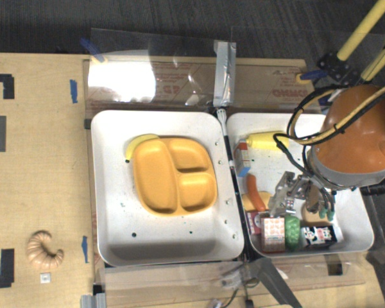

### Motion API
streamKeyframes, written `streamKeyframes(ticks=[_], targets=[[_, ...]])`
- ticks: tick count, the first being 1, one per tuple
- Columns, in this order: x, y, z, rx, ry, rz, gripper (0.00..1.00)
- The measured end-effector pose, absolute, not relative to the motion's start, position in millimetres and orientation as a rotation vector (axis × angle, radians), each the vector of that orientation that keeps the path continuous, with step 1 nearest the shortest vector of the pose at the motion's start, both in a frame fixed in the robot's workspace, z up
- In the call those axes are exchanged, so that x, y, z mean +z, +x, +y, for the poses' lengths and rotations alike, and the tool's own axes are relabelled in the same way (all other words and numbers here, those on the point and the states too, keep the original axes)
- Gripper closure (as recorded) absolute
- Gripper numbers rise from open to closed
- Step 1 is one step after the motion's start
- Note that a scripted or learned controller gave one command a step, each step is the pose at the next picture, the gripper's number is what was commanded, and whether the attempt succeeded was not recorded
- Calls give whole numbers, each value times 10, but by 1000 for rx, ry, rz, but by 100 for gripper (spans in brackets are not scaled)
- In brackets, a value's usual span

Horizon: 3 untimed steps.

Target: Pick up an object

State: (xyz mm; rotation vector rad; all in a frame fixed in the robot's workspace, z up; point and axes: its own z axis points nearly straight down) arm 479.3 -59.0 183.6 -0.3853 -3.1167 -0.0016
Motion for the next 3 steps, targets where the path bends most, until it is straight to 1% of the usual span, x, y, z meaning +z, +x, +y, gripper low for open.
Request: streamKeyframes(ticks=[1, 2, 3], targets=[[2166, 4864, -38, -2, 438, -3119, 100], [2243, 5000, -359, -2, -457, -3115, 100], [1852, 5035, -164, 1, -1410, -2804, 100]])
